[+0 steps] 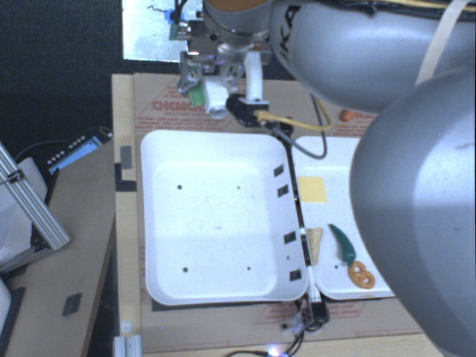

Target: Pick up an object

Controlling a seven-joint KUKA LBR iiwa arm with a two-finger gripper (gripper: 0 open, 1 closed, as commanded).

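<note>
1. My fingers (202, 88) hang above the far edge of the left bin (160, 222), pinching a green-and-white object (206, 97).
2. The right bin (338, 158) holds a yellow square (312, 190), a green pepper (343, 245), a pretzel (361, 275) and a tan wedge (315, 242).

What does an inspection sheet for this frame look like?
Surface: bench bearing two white bins, left bin and right bin.
Job's things: in the right bin, yellow square, green pepper, pretzel, tan wedge.
Clutter: orange bit beyond the right bin.
Grippers: gripper raised behind the left bin, a green and white object at its fingers; grip unclear.
Cables: black cable looping over the right bin.
Surroundings: metal rail at left.
</note>
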